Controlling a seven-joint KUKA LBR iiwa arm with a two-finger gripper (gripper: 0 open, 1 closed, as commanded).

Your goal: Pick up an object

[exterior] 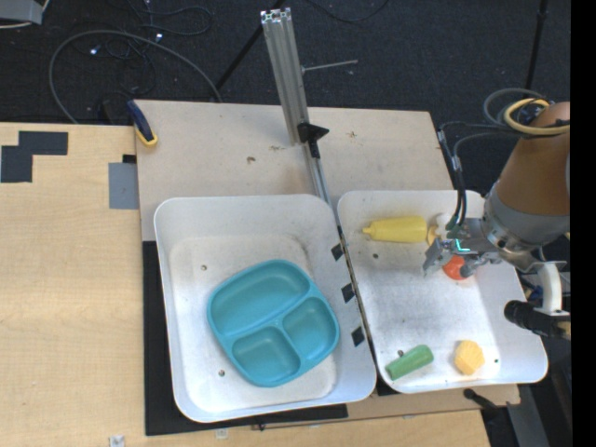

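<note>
My gripper [451, 257] hangs low over the upper right part of the right bin [424, 319]. Directly at its tips lies a small red-orange object [455, 269], partly hidden by the fingers. A yellow corn-like piece [398, 230] lies just to the gripper's left, near the bin's back wall. At the bin's front lie a green cylinder [410, 361] and a small yellow-orange chunk [469, 357]. The left bin [177, 250] holds a blue divided plate [272, 321].
An aluminium post [289, 77] rises behind the bins, with a black bracket at its base. Black clips sit along the divide between the two bins. A wooden tabletop lies to the left, and cables trail over the dark floor behind.
</note>
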